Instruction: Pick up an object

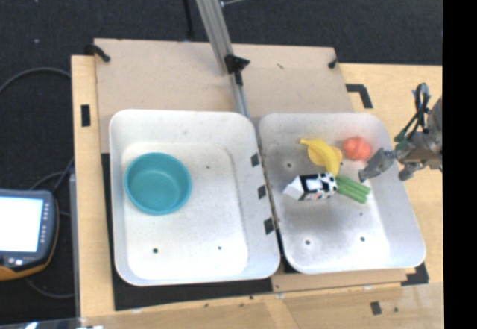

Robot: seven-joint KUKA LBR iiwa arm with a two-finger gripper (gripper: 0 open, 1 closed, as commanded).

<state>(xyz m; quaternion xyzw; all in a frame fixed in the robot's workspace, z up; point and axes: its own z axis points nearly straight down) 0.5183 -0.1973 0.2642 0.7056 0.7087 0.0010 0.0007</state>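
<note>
Objects for the pick lie clustered in the upper half of the right bin [387, 245]: a curved yellow banana [323, 154], smooth and plastic-looking; a rounded orange-red lump [357, 147] just right of it; a black-and-white blocky toy [313, 186] below the banana, touching or nearly touching it; and a green ridged stick [352, 190] lying slantwise against the toy's right end. Right bin is shallow, white, speckled, with rounded corners; its lower half is bare apart from a few small dark dots and a soft grey shadow. Left bin [216, 245], same make, holds a round teal bowl [157, 183], smooth and glossy, near its left wall, the rest of its floor free. Both bins sit touching side by side on a pale wood-coloured desk [298, 81], with black mat showing under their lower edges. A grey metal rail [211, 14] slants down from the top to the seam between the bins. Dark carpet surrounds the desk; a handheld screen unit [26, 229] with cable lies at far left. Pincer [380, 163] hangs over the right bin's right edge, near the green stick and orange-red lump, grey fingers spread apart, nothing between them.
</note>
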